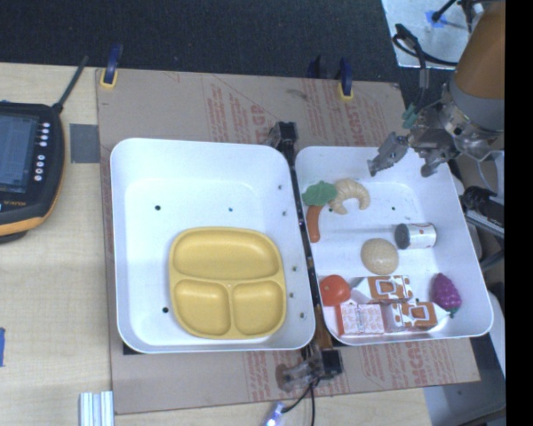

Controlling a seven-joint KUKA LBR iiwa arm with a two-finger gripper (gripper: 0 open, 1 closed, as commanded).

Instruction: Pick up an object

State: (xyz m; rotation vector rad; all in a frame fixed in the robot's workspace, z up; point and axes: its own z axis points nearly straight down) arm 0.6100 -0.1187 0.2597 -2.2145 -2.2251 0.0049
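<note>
Two white bins are seen side by side, with the gripper (pixel 407 157) spread and holding nothing above the right bin's (pixel 475 264) far edge.

A yellow divided tray (pixel 228 282) is held in the left bin (pixel 133 238). A croissant (pixel 352 194), carrot (pixel 314 211), can (pixel 415 235), bread roll (pixel 379 256), tomato (pixel 334 289), cartons (pixel 384 307) and grapes (pixel 445 292) are held in the right.

Two white bins (pixel 124 238): the left one carries a yellow divided tray (pixel 228 282); the right one has a red tomato (pixel 334 289), purple grapes (pixel 445 292), an orange carrot (pixel 314 223) and red-and-white cartons (pixel 386 309).
</note>
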